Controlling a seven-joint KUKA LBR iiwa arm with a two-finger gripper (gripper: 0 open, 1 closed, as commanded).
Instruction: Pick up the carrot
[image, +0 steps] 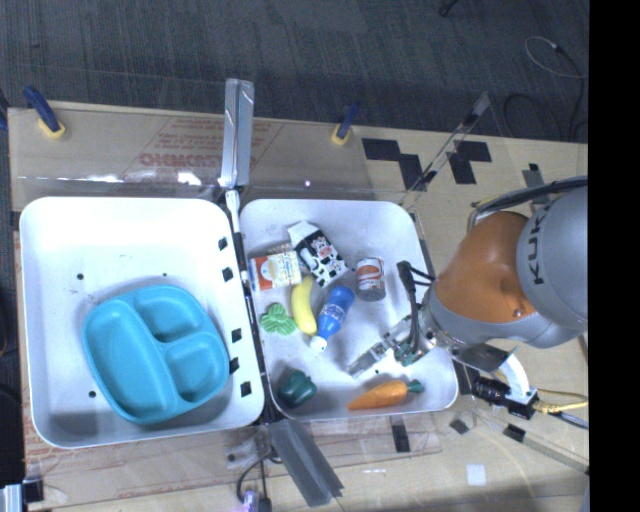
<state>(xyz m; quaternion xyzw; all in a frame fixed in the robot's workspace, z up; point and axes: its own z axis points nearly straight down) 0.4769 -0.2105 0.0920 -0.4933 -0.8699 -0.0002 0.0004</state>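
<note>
The carrot (380, 396) is orange with a green top. It lies flat along the front wall of the right bin (420, 235), near its front right corner, with the green end pointing right. My gripper (386, 352) hangs low inside that bin, just behind the carrot and a little apart from it. Nothing shows in its grasp. The grey arm with its orange band (485, 280) reaches in over the bin's right wall.
Further left in the right bin lie a blue bottle (335, 312), a yellow banana (303, 305), a green leafy toy (277, 320), a dark green pepper (295, 386), a can (370, 278), a cow-print carton (318, 255) and an orange box (275, 268). A blue divided plate (155, 350) sits in the left bin.
</note>
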